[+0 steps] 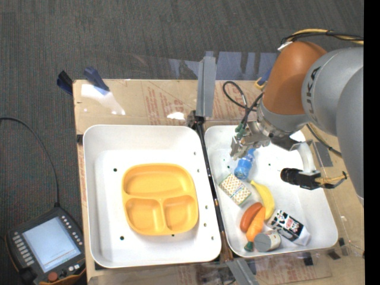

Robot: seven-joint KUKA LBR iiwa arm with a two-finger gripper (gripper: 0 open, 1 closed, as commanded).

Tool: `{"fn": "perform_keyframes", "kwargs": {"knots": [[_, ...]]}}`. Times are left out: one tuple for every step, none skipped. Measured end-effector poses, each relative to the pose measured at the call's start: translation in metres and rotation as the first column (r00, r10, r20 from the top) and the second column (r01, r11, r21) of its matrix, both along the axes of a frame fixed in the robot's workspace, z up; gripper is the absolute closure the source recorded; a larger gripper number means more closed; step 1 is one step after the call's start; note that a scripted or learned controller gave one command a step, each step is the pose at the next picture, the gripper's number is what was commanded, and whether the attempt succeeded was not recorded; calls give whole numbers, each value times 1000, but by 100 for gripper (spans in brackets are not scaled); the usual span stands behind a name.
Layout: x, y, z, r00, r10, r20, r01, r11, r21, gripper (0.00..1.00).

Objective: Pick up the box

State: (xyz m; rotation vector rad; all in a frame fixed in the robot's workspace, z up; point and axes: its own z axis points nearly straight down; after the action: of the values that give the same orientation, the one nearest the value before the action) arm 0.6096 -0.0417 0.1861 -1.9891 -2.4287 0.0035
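Note:
The box (236, 189) is small and flat with a green and white pattern. It lies in the right bin (314, 206), near that bin's left wall. My gripper (240, 145) hangs over the upper left of the same bin, directly above a blue bottle (243, 166). The box is a short way below and slightly left of the gripper, apart from it. Nothing shows held in the gripper.
A banana (265, 198), an orange carrot (252, 218), a small can (268, 241) and a black-and-white carton (290, 227) crowd the box's right and lower side. The left bin (98, 159) holds a yellow divided plate (159, 198). A teach pendant (44, 245) lies at lower left.

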Motion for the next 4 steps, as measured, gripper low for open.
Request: {"fn": "perform_keyframes", "kwargs": {"knots": [[0, 0, 0, 1000, 0, -1, 0, 1000, 0, 0], [-63, -29, -1, 1000, 18, -2, -18, 1000, 1, 0], [-58, -49, -100, 1000, 31, -2, -31, 1000, 2, 0], [-60, -50, -93, 1000, 26, -7, -26, 1000, 4, 100]]}}
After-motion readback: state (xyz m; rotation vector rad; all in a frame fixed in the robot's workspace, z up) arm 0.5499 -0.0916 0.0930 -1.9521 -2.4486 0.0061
